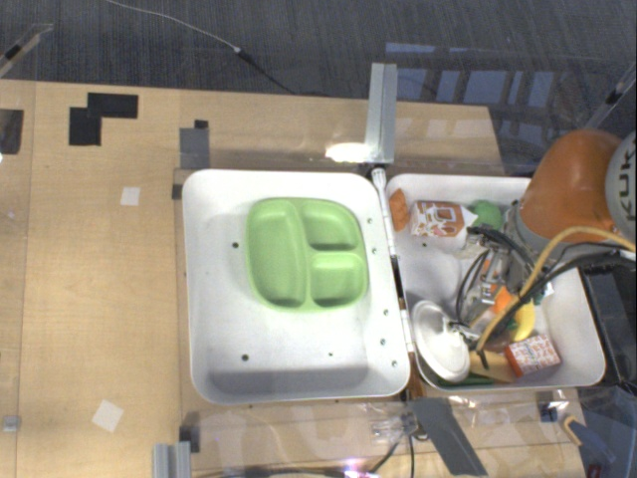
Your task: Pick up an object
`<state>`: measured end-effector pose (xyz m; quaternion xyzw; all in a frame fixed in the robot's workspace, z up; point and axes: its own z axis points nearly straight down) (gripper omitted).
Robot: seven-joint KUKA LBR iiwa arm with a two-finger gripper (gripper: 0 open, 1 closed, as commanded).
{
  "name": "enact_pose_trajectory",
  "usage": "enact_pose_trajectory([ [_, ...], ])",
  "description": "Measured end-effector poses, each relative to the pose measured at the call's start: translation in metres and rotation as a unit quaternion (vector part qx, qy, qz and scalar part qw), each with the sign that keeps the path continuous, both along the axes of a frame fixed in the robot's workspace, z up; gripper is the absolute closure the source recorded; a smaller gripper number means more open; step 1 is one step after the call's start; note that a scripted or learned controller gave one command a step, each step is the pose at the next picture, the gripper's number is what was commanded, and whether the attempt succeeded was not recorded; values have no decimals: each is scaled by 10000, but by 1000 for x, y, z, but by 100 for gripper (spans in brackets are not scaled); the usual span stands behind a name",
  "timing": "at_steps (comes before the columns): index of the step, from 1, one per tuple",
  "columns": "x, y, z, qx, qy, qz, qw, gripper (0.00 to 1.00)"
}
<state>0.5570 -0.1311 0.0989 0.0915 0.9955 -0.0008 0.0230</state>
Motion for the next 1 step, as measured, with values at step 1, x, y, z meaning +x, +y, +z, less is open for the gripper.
enact_pose_trajectory([
  [1, 17, 26, -3, -15, 71, 51, 10000, 0],
])
